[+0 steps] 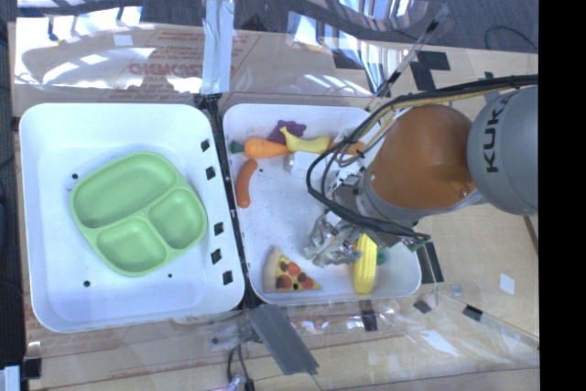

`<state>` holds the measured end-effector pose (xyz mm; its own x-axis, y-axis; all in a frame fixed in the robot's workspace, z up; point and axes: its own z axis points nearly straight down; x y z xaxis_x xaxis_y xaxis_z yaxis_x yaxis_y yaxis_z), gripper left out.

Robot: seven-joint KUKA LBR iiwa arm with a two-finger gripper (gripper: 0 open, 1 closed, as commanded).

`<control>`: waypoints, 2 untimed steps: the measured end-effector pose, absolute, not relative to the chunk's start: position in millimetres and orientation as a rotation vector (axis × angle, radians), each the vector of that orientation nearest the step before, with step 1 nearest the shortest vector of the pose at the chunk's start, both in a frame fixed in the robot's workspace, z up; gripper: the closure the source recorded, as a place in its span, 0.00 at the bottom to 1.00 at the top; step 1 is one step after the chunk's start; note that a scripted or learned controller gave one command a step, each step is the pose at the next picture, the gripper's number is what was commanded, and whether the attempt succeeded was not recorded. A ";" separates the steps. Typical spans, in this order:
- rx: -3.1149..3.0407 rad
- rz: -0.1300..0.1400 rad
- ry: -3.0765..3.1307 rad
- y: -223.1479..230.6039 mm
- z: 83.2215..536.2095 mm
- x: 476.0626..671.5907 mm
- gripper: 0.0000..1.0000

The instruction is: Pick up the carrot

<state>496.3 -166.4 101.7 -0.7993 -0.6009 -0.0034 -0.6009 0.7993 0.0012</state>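
Camera view, starting at the near rim of the right bin (403, 290): a toy pizza slice (291, 274) lies nearer than the gripper (331, 243) and toward the left bin. A yellow corn cob (365, 263) lies just beside the gripper on the arm's side, perhaps touching it. The gripper hangs low over the bin floor, its metal end pointing down. Cables and the orange band (417, 160) crowd the wrist, so I cannot tell whether it is released or clenched. Nothing shows held in it.

Beyond the gripper, on the side toward the left bin, lies a reddish-orange, sausage-like piece (245, 183), well apart from it and close to the dividing wall. Farther still lies the carrot (265, 147), which I take to be the orange tapered piece with the small green stub. It is well apart from the gripper, near the right bin's far corner by the divider. Its long axis runs roughly across the bin, parallel to the far wall, with the green end toward the divider. A yellow banana (308, 142) touches or nearly touches its tip, and a purple piece (291, 128) sits just behind.

Judged from this, the gripper must travel away toward the far wall and toward the divider, then close across the carrot's short width, clear of the banana. A green divided plate (137, 213) rests in the left bin (46, 133).
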 end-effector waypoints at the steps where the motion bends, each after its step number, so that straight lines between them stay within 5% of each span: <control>1: -1.218 -0.015 2.887 -209.0 229.6 499.8 1.00; 2: -1.224 -0.002 2.891 -207.2 225.3 498.6 0.00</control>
<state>498.5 -207.2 225.3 -0.6962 -0.7179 -0.0013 -0.7179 0.6962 -0.0023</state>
